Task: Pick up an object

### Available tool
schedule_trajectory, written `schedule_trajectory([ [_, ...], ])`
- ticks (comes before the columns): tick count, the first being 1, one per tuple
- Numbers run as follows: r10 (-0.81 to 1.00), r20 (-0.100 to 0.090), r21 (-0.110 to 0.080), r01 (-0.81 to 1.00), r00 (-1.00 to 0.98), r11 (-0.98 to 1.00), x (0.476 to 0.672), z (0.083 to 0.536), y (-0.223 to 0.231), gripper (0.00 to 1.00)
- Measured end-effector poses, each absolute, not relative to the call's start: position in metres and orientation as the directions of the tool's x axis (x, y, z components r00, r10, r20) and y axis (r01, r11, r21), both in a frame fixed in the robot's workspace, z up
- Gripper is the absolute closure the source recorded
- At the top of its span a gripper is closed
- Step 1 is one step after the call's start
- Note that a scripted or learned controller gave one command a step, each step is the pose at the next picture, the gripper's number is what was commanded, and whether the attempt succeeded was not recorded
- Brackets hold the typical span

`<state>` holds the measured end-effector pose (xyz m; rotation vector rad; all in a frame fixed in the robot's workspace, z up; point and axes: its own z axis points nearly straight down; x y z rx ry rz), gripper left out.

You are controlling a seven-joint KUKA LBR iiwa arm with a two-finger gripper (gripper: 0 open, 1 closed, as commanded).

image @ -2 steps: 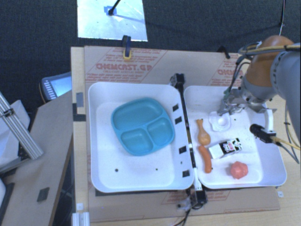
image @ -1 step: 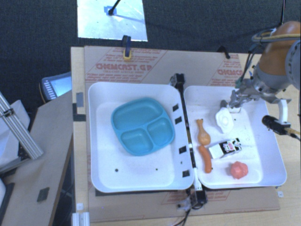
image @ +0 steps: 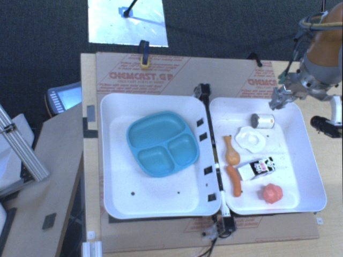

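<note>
Sausage (image: 234, 180) in right bin (image: 308, 143) with pink ball (image: 272, 193), milk carton (image: 256, 168) | left bin (image: 115, 143): blue tray (image: 162, 142) | jaws' state unclear

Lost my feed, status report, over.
Gripper above right bin's far edge, holding nothing. Nearest item: small cylinder, untouched. Path clear.

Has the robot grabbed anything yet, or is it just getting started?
Nothing looks picked up: every item, including the small can and pink ball, lies in the right bin. The hand hovers above that bin's far edge. Descending and grasping remain.
</note>
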<state>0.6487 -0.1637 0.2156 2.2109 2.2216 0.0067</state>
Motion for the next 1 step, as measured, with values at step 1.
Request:
schedule_trajectory([
  [1, 1.0, -0.001, 0.004, 1.0, -0.005, 0.005, 0.6498, 0.2293, -0.1637, 1.0],
])
